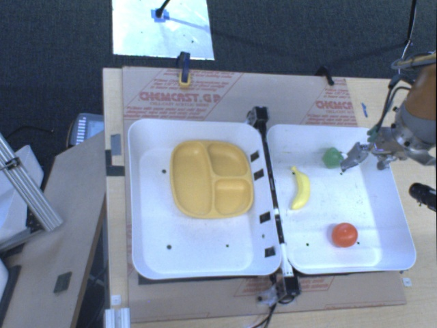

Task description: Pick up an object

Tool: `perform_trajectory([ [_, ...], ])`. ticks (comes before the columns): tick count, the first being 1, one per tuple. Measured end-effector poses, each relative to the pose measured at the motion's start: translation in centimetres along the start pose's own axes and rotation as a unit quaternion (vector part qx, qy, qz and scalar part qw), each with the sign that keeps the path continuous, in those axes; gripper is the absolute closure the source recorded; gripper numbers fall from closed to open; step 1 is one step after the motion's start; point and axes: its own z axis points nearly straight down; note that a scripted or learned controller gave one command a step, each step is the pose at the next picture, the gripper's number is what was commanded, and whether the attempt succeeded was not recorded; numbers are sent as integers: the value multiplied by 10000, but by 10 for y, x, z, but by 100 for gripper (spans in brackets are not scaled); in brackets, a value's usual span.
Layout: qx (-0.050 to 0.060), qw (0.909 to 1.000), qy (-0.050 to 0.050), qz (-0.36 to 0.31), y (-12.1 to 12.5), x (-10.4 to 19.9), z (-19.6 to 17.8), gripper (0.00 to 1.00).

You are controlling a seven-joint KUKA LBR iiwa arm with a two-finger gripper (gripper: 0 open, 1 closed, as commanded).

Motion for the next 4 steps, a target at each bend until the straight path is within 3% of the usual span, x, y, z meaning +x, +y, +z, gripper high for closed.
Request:
perform_trajectory([
  [1, -58, 10000, -12, -14, 3, 0, -7, 0],
  [3, -44, 10000, -12, -2, 9, -8, 86, 0],
  [4, -52, 10000, -12, -3, 10, -7, 111, 0],
])
